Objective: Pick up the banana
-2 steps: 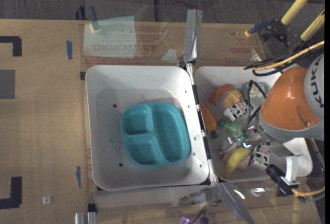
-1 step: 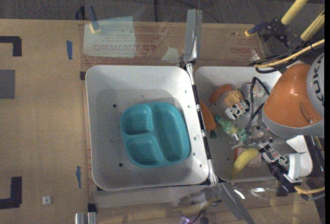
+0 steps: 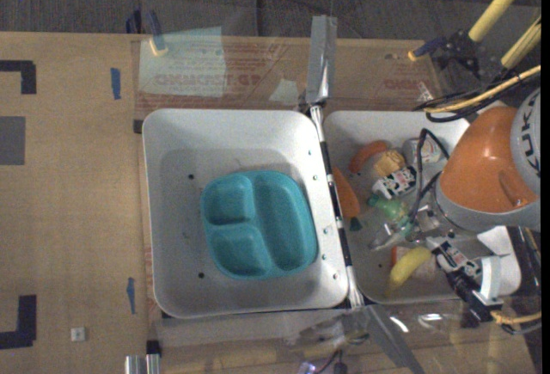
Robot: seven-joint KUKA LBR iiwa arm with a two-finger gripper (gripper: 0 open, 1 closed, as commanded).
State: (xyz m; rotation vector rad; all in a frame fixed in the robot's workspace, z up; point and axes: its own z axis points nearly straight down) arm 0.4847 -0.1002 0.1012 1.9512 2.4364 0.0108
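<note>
camera view: banana (image 3: 409,265) in right bin (image 3: 369,278)

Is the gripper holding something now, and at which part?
It cannot be told. The gripper is low in the right bin, just above the banana.

Yellow banana (image 3: 409,266), teal tray (image 3: 258,224), white bins (image 3: 163,192), orange carrot (image 3: 347,193), black-white cow toy (image 3: 395,183).

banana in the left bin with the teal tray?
No, the banana lies in the right bin among other toys, while the teal tray sits in the left bin.
</note>
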